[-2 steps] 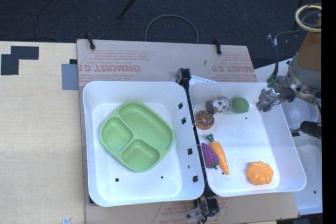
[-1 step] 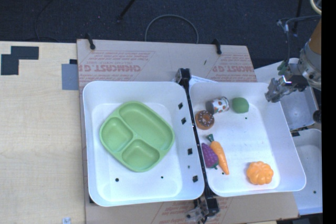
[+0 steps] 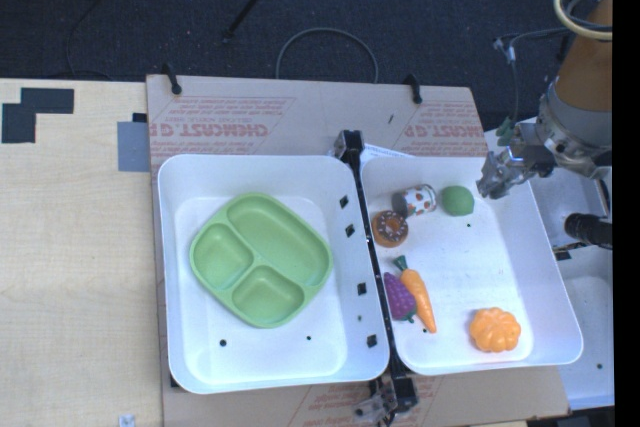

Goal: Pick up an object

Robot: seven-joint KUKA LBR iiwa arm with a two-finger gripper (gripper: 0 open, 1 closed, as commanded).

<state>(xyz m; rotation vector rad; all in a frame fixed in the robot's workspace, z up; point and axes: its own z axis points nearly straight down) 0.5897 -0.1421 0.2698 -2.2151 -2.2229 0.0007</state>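
With my claw [image 3: 497,177] at the right bin's [image 3: 520,245] upper right rim, finger state indeterminate, I should centre over the nearby green ball [image 3: 458,200] near the bin's top wall, then descend vertically.

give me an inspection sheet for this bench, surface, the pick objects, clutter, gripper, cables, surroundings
Surface: two shallow white bins side by side, left bin and right bin, on a cardboard sheet over a light wooden bench.
Job's things: in the right bin, a green ball, a small can, a donut, a carrot touching purple grapes, and an orange pumpkin-like toy.
Clutter: a green divided plate in the left bin.
Gripper: gripper at the right bin's far right edge, beside the green ball, holding nothing visible; finger state unclear.
Cables: a cable loop on the dark floor behind the bench.
Surroundings: dark carpet.
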